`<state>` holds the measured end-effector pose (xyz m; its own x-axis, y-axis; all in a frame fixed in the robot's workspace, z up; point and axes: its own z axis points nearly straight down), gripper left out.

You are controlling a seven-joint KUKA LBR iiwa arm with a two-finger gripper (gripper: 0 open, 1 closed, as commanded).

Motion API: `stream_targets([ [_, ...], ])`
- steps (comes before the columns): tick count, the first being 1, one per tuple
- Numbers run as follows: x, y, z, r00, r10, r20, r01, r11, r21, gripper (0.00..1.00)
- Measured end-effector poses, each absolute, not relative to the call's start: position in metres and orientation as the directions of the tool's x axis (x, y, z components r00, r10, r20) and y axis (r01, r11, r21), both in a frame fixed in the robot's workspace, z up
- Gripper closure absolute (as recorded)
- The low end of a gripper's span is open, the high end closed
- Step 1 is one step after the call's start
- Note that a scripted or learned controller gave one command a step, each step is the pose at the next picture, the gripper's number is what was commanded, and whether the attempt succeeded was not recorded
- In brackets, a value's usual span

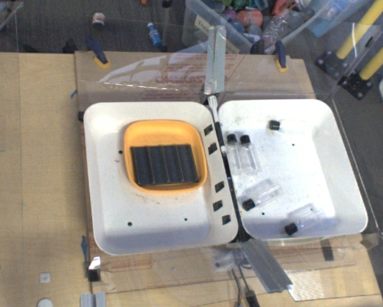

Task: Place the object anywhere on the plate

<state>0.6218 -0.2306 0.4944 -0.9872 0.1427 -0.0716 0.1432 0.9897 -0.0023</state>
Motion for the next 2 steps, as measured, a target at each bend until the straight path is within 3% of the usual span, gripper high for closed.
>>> stream_targets([
  [2, 0.623, -0.232, 0.523, -0.984, 0.148, -0.101, 0.149, 0.989, -0.001, 1.00],
])
